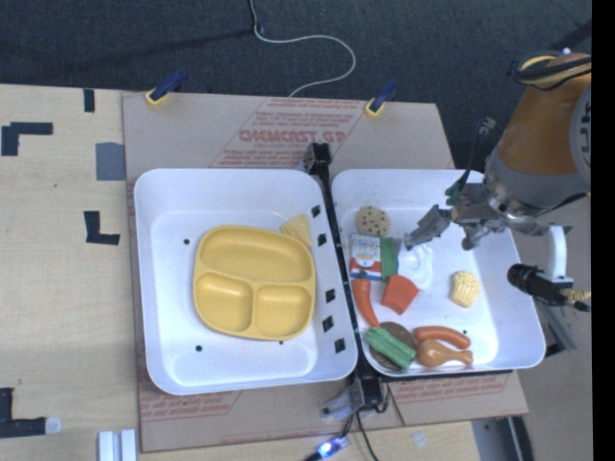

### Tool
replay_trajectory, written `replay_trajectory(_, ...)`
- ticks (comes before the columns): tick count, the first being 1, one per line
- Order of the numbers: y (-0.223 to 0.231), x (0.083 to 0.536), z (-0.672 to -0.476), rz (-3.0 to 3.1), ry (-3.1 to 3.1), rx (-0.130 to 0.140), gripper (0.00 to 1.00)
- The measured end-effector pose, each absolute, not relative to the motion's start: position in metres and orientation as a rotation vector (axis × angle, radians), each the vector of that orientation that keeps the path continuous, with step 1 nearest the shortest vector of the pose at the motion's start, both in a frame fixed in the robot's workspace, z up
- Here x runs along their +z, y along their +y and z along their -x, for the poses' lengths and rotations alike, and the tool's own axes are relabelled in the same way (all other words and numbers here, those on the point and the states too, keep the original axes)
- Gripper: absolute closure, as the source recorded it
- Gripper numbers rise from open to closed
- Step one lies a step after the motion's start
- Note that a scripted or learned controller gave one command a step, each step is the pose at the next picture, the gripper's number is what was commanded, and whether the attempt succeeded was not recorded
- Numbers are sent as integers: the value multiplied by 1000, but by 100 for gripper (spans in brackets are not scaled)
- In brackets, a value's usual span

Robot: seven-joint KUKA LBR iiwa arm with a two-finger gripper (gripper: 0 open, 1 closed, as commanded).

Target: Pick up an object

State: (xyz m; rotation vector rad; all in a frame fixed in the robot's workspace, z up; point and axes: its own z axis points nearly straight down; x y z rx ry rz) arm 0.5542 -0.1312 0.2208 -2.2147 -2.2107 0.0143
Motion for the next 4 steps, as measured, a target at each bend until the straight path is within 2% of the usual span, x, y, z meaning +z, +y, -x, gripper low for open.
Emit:
replay_trajectory(1,-131,228,-557,2219,-2222,2,0)
replay_trajectory(3,-134,119,-565,2218,-2218,8,0)
replay_trajectory(4,-134,87,-567,2222,-2222,-1,0)
